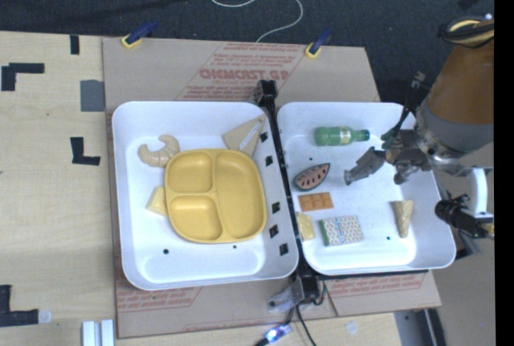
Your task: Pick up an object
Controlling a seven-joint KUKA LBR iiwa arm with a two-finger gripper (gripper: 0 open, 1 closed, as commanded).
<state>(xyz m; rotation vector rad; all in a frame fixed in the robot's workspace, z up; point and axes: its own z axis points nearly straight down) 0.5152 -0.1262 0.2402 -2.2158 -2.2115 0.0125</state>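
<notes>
We see our pincer (pixel 365 165) hovering over the right bin (pixel 426 256), fingers slightly apart and gripping nothing, with the watermelon slice (pixel 312 175) lying just to its left, long axis tilted up toward the pincer.

The arm (pixel 470 87) is cut off by the right edge of the view. The tan wedge (pixel 156 201) and the pale triangular piece (pixel 246 135) in the left bin are partly covered by the yellow divided plate (pixel 215 195). The pattern on the small printed packet (pixel 343 230) is too small to be made out.
</notes>
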